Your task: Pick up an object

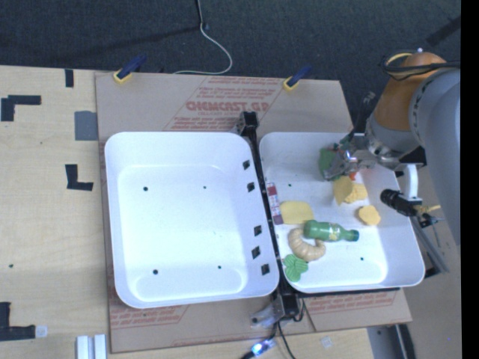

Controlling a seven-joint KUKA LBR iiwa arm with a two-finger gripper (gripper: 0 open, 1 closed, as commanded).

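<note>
The arm [419, 103] reaches into the right bin [374, 275] near its far right corner, and the gripper [346, 159] sits low against a dark green object [329, 161] there. Whether it is clenched on that piece or released cannot be told from this view; the tip is small and crowded by the wrist hardware. The green piece looks soft-edged and matte, perhaps a toy vegetable, though its shape is partly hidden.

Just beside it, toward the right wall, lies a pale yellow wedge [349, 191] with flat faces, and a smaller yellow chunk [369, 215] near the same wall. Toward the middle of the bin a green bottle [329, 232] lies on its side, glossy and round, touching a curved tan piece [307, 247] with a ribbed look. A yellow rounded block [296, 212] rests near the divider between the bins, and a light green leafy shape [295, 268] sits at the near left corner. The left bin [179, 290] has smooth white plastic walls.

To do this step well, the grip should seem centred on the green piece, with its tips on opposite sides and clear of the yellow wedge. A straight lift would likely avoid dragging neighbours. The bottle would probably roll if nudged.
</note>
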